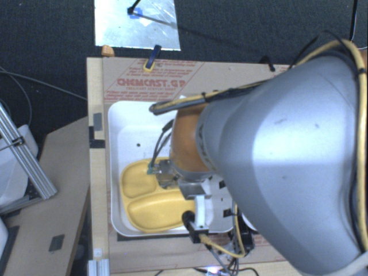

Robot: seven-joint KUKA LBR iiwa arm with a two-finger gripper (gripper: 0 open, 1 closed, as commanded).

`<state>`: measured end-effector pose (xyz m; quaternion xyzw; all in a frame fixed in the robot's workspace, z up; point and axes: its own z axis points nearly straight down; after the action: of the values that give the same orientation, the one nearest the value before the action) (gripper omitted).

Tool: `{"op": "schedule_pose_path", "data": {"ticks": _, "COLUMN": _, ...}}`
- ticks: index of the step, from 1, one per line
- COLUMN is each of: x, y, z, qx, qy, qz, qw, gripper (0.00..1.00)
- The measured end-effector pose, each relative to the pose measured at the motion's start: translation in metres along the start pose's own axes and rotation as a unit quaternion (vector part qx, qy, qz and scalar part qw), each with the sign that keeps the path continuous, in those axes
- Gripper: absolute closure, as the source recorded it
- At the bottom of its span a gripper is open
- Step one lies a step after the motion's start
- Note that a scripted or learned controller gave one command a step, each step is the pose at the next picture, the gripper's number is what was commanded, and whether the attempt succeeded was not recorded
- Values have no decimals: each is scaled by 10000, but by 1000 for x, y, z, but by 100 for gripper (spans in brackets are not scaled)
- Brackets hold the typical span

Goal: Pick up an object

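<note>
My arm [287,154] fills the near side of the view and hides most of what matters. The wrist assembly [198,203] hangs over the white bin [118,154], with loose cables [230,249] trailing at the bin's near edge. Can't tell what state my pincer is in; its tip is buried under the wrist from this angle.

Targets: two yellow objects. The nearer yellow piece [155,211] lies along the bin's near wall, partly under my wrist. The second yellow piece [137,180] sits just beyond it, toward the bin's left wall; the two look like they're touching or nearly so.

Risks as I judge them:
- Both pieces look smooth, rounded and shallow. A pinch from above could slide off the curve.
- They lie close together, so closing on one may nudge or drag the other.
- The nearer one hugs the wall, so I could clip the rim on descent.
- Cables near the bin edge could snag on a lift.

Farther back, past the bin's far wall: printed cardboard [152,79], then a shiny foil sheet [135,16] on the dark floor. Neither is in play.
</note>
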<state>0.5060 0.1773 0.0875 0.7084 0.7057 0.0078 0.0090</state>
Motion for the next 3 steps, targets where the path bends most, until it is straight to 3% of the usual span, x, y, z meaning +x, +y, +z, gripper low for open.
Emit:
{"op": "schedule_pose_path", "data": {"ticks": 1, "x": -3, "y": 3, "z": -1, "qx": 12, "qy": -17, "qz": 14, "qw": 10000, "gripper": 0}}
{"op": "schedule_pose_path", "data": {"ticks": 2, "x": -11, "y": -17, "z": -63, "qx": 98, "qy": 17, "qz": -9, "qw": 9999, "gripper": 0}}
{"op": "schedule_pose_path", "data": {"ticks": 3, "x": 60, "y": 29, "z": 2, "qx": 101, "qy": 12, "qz": -57, "qw": 9999, "gripper": 0}}
